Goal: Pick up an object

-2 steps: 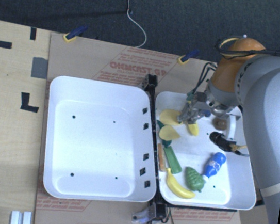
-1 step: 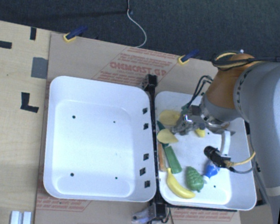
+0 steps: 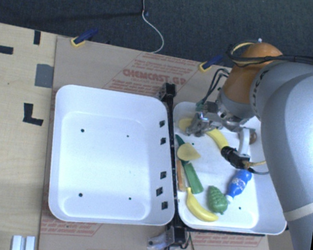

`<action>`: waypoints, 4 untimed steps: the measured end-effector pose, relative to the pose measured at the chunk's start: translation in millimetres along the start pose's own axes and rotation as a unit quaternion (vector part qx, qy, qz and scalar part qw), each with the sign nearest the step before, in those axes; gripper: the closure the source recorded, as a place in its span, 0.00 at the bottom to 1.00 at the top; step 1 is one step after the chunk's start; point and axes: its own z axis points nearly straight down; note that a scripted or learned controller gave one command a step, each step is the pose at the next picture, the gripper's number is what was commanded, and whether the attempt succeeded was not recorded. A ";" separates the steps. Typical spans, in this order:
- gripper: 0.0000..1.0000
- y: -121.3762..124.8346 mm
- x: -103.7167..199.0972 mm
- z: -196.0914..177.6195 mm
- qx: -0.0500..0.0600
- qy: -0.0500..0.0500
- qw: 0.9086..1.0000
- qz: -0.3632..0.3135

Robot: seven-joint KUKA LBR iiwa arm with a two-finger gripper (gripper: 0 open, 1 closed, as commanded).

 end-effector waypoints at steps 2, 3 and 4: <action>1.00 -0.9 -34.3 -0.3 -0.001 0.000 1.000 0.002; 0.00 -1.0 -33.6 -0.2 -0.001 -0.001 1.000 0.001; 0.00 1.6 79.2 -108.0 -0.006 0.002 1.000 -0.004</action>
